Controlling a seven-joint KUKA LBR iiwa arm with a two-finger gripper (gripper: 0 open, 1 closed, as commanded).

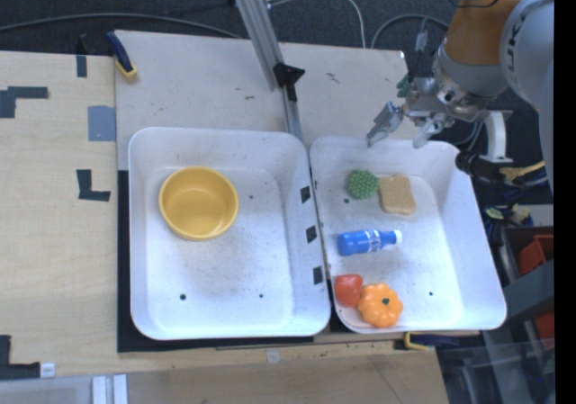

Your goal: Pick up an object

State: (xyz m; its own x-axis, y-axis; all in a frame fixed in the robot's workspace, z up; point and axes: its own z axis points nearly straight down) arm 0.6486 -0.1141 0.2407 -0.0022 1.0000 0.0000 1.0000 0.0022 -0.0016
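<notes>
Two shallow white bins side by side on the bench. Left bin (144, 213) holds just a yellow bowl (199, 202), upright, in its upper-left part, apart from the walls.

Right bin (468, 249) holds five things. Green bumpy ball (363, 184) sits near the top, touching or just beside a tan sponge (397, 194) on its right. Blue bottle (368, 241) w/ white cap lies on its side mid-bin, cap pointing right. Red tomato-like piece (348, 289) and orange pumpkin (381, 304) sit at the bottom-left corner, touching each other, pumpkin right at the front rim.

Gripper (403, 130) hangs over the right bin's top edge, above and right of the ball and sponge, apart from both. Fingers (382, 126) spread apart, nothing between them.

Around: a grey metal pole (258, 20) slants down from the top and ends at the gap between the bins. Cables (342, 11) loop behind the bench. Yellow-blue clamp (121, 55) at the bench's upper-left corner. Tape marks (101, 123) on the wooden surface at left.
</notes>
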